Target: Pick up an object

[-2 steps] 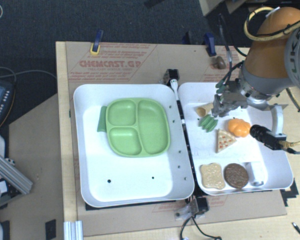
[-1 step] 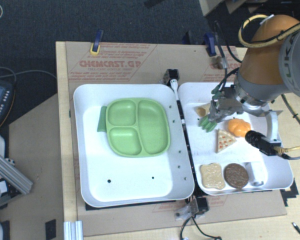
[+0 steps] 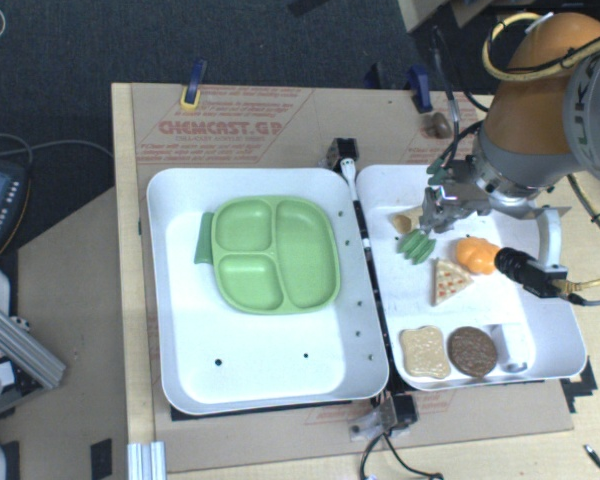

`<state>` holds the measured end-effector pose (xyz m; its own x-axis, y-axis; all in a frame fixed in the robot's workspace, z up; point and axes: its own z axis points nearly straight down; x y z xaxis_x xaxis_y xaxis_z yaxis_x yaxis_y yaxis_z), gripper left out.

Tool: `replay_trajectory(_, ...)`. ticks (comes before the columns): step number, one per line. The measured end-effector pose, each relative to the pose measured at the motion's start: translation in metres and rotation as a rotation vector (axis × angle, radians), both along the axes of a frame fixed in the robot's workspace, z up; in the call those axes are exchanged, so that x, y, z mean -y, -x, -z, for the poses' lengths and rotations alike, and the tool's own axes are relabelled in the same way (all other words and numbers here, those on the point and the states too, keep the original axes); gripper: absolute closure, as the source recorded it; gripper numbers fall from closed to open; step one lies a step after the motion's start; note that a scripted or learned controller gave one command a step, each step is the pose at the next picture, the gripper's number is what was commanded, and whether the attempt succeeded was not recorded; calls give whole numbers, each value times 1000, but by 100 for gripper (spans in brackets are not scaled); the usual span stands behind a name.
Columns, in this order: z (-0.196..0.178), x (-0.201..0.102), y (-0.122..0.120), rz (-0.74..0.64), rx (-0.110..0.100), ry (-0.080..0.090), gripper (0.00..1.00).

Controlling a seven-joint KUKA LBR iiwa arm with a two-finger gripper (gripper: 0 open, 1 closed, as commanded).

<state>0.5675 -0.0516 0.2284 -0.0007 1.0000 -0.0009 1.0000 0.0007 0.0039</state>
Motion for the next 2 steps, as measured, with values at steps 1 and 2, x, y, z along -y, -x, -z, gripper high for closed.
replay_trajectory(1,-6,-2,7,0,-3,-1,100)
replay_trajectory(2,15,-1,9,1,-8,-1,100)
